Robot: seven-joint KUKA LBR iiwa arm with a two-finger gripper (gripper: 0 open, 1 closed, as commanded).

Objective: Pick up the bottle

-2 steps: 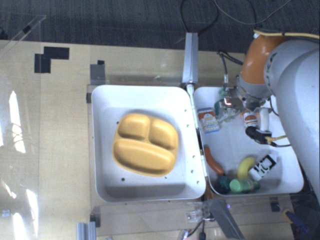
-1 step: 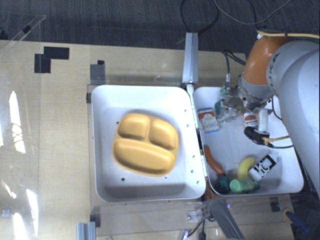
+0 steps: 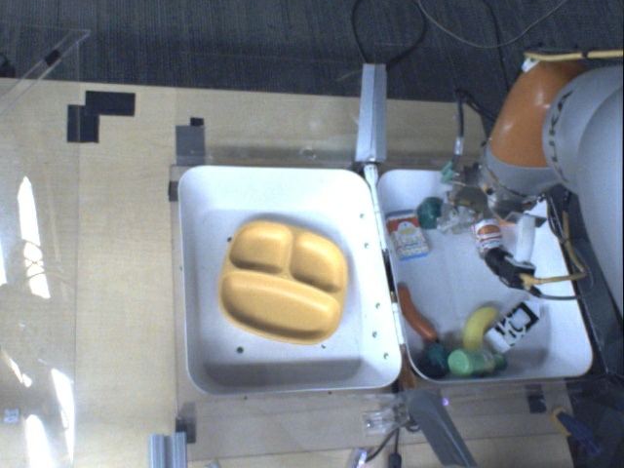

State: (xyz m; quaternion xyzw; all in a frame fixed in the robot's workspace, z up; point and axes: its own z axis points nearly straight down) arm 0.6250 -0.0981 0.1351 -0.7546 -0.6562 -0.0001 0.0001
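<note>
Green bottle (image 3: 468, 362) near banana (image 3: 476, 326), end effector (image 3: 466, 208) above right bin (image 3: 575, 359)

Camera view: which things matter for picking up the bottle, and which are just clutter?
Job: gripper; black-and-white bottle-shaped container, likely the bottle.
Lying about: yellow banana; red sausage; small printed card; yellow divided plate, left bin.

Pale wood-grain table (image 3: 97, 291) fills most of the scene, with glare streaks at its far left. Black L-shaped marker (image 3: 97, 111) stuck on it. Beyond the table edge, dark grey ribbed carpet floor (image 3: 195, 18), with thin black cables (image 3: 390, 18) looped across it.
</note>
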